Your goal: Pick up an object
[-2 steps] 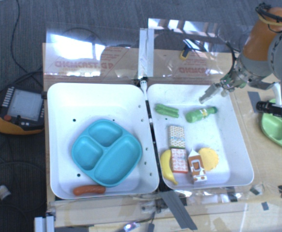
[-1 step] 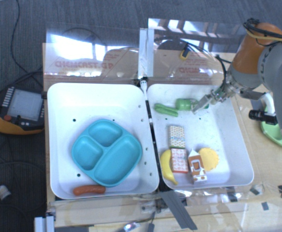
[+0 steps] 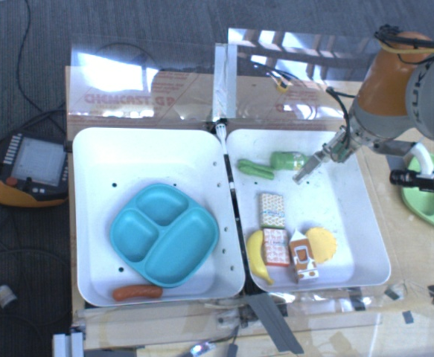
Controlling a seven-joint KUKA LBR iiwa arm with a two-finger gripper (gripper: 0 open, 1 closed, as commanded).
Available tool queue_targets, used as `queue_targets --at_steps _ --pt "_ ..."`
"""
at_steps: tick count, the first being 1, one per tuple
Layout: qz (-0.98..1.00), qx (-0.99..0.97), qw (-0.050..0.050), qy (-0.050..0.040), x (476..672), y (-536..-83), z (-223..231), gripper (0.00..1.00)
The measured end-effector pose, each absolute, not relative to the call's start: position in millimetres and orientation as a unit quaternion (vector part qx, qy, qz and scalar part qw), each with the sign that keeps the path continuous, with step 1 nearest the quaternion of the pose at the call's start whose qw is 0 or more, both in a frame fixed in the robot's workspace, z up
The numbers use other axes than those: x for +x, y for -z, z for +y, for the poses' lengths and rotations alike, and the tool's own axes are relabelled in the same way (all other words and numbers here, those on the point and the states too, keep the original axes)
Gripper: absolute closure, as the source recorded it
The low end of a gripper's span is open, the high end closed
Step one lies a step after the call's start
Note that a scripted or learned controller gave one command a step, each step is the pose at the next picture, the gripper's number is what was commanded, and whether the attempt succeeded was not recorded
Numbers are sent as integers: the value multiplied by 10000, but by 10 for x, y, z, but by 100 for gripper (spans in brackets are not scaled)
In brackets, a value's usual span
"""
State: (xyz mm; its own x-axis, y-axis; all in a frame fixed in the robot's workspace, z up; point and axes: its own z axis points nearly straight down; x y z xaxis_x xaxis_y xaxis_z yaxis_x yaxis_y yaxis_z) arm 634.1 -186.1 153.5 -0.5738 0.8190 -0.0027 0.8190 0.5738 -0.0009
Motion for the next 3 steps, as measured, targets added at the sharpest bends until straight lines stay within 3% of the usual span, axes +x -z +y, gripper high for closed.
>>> queue_targets --at_steps 1,2,3 --pt "9224 3861 -2 -1 5980 -1411 -1452 0" --pt "9307 3657 -6 -10 5400 -1834 -707 0" --pt "9300 3673 86 -19 4939 -1001 -1404 0"
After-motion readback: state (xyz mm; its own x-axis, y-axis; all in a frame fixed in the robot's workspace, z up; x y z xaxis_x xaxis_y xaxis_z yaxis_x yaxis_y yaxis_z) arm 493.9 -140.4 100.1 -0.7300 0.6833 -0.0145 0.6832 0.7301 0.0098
